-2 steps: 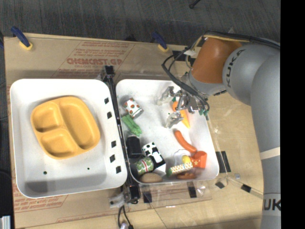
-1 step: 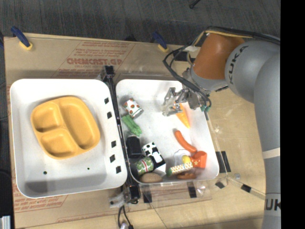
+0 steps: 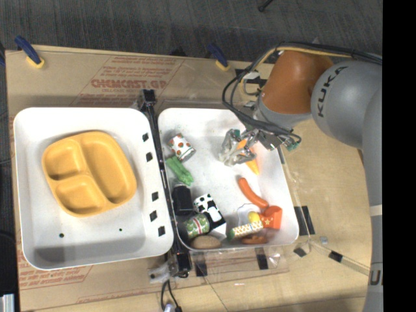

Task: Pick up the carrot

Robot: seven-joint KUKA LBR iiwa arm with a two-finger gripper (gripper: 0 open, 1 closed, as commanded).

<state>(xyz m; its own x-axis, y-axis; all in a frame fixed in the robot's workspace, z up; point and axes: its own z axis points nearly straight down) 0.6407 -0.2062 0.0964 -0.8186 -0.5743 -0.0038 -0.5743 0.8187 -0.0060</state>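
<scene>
The counter (image 3: 84, 77) is covered with brown cardboard and carries two white bins. The grey arm (image 3: 344, 103) with its orange band comes in over the right bin (image 3: 208, 125), and its fingers (image 3: 238, 149) are low in the upper part of this bin. To the left of the fingers, well apart, the left bin (image 3: 39, 239) holds a yellow divided tray (image 3: 89, 172). The carrot (image 3: 249, 159) lies just beside the fingers, touching them on the right side, with its pointed end toward the bin wall. I cannot tell if the fingers are apart or together. Below the fingers lies an orange sausage-like piece (image 3: 252, 192), and left of them a small can (image 3: 181, 147) and a green piece (image 3: 179, 171).
</scene>
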